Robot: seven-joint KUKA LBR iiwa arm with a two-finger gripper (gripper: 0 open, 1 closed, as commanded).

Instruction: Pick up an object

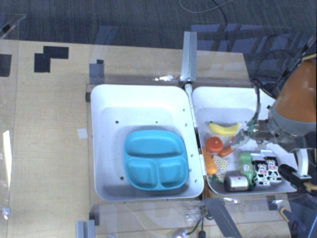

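The right bin holds several small items. A yellow banana lies near its middle, with a red round fruit and a small red pepper just below it. An orange carrot lies by the left wall. A green object, a silver can and a black-and-white patterned box sit at the front. My gripper hangs low over the bin, just right of the banana's tip and above the green object. Nothing visible is lifted.
The left bin carries a blue divided tray. A metal divider post stands behind the gap between the bins. My arm, with its orange band, covers the right bin's right side. Cables run at the far right.
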